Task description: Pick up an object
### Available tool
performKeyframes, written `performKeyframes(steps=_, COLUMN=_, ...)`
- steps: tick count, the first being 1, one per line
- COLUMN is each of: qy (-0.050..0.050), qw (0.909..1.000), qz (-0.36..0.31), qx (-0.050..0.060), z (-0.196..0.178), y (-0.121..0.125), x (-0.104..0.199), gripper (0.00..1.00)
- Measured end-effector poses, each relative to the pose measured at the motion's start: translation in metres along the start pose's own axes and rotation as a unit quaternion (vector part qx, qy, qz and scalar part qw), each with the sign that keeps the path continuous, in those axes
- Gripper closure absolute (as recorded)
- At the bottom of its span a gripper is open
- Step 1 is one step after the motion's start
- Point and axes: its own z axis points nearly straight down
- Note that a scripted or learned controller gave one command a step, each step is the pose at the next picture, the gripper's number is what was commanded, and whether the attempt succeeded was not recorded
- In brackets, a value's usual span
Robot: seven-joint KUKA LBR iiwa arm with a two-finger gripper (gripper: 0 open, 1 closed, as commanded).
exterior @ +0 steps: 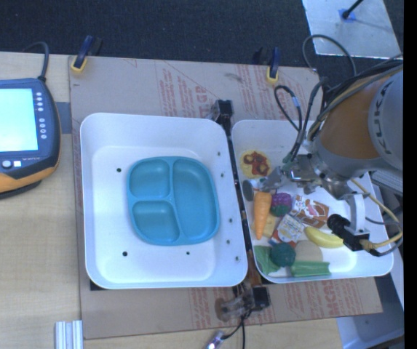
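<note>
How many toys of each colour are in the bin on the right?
Orange: 1, the carrot
Yellow: 1, the banana
Purple: 1, the grape bunch
Green: 2, the broccoli and the long green vegetable
Mixed colours: 2, the round yellow-and-red food and the printed packet
Total: 7 that I can make out; the arm may hide more.

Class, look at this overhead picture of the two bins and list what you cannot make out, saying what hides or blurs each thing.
1. Pincer: open or shut cannot be told in the camera view; cables and the arm's wrist cover it.
2. Right bin: its far right part is hidden under the arm.
3. Snack packet: print too small to read.
4. Toy at the bin's top left: too blurred to identify.
5. Arm: cut off by the picture's right side.
</note>
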Motion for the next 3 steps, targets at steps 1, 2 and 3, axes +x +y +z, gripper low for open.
performKeyframes(steps=1, qy=0.001, qw=0.9999, qz=-0.001, qx=0.014, z=0.017, y=0.019, x=-0.006, gripper=0.00)
performKeyframes(steps=2, qy=0.001, qw=0.9999, qz=-0.002, qx=0.014, z=0.034, y=-0.011, x=-0.023, gripper=0.00)
performKeyframes(steps=3, qy=0.001, qw=0.9999, qz=-0.002, qx=0.015, z=0.024, y=-0.011, x=-0.024, gripper=1.00)
